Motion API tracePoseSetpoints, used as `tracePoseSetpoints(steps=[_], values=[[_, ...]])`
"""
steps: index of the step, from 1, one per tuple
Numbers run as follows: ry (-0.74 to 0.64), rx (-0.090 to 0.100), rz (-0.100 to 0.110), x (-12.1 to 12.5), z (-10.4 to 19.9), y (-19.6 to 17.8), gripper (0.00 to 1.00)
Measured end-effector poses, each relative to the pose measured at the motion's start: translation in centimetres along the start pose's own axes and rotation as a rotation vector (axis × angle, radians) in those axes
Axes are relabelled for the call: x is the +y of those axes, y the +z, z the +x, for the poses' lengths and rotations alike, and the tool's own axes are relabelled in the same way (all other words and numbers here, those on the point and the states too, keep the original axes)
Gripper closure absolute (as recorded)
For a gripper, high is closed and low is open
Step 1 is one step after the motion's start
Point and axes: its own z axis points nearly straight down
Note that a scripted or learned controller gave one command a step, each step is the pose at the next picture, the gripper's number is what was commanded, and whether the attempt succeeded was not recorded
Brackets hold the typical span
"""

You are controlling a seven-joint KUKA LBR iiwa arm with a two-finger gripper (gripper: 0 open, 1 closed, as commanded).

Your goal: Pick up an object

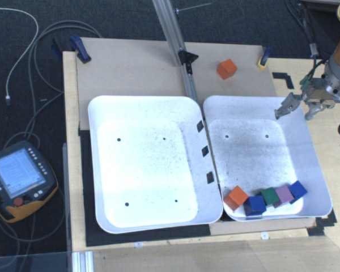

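Along the near edge of the right bin point(250, 152) lies a row of small cubes: orange point(236, 197), blue point(255, 205), green point(269, 197), purple point(284, 194) and a second blue one point(297, 190). They touch each other. Another orange cube point(227, 68) rests on the bench behind the bins. My gripper point(298, 111) hangs over the far right corner of the right bin, well away from the cubes. It is open, its two fingers spread apart with nothing between them.
The left bin point(141, 163) adjoins the right one, with black clips point(204, 151) along the shared wall. A slanted aluminium post point(170, 27) rises behind the bins. Blue clamps point(79, 49) grip the bench's far edge. A teach pendant point(17, 177) lies on the floor at left.
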Motion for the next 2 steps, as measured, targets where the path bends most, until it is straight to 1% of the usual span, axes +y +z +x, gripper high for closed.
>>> tracePoseSetpoints(steps=[1, 2], values=[[-0.004, 0.005, 0.005, 0.5, 5.4, 7.7, 0.0], [-0.003, 0.001, -0.006, 1.0, 9.0, 5.9, 0.0]])
